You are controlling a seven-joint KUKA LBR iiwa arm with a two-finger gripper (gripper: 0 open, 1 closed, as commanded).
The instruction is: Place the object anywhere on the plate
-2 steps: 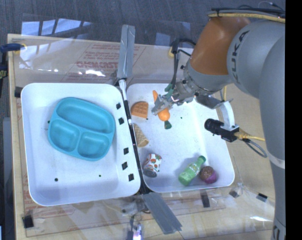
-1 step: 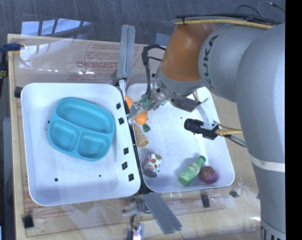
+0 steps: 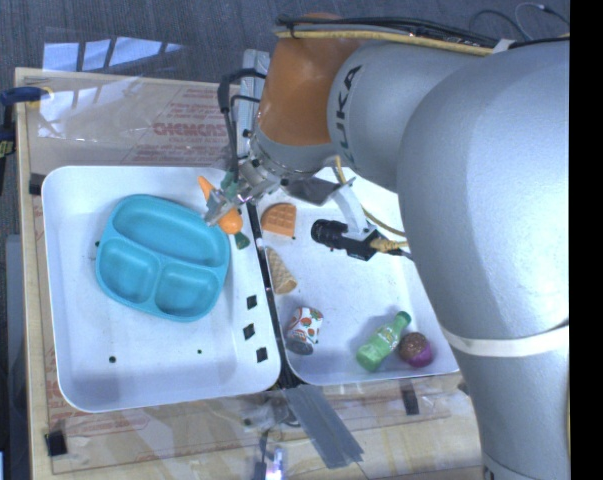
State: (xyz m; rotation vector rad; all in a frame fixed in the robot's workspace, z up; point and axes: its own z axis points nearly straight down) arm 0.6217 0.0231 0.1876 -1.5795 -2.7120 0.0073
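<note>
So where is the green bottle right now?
The green bottle lies in the right bin, near its front edge, between the patterned cup and a dark red ball.

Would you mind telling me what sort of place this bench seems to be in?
Probably a robotics lab: a robot arm reaches over two white bins holding toy food and a blue plate.

The plate [image 3: 163, 258] lies in the left bin [image 3: 81, 368], while in the right bin [image 3: 351, 373] a cup [image 3: 304, 328] sits near the front beside the divider, with a bottle [image 3: 383, 338] and a ball [image 3: 415, 349] to its right.
</note>
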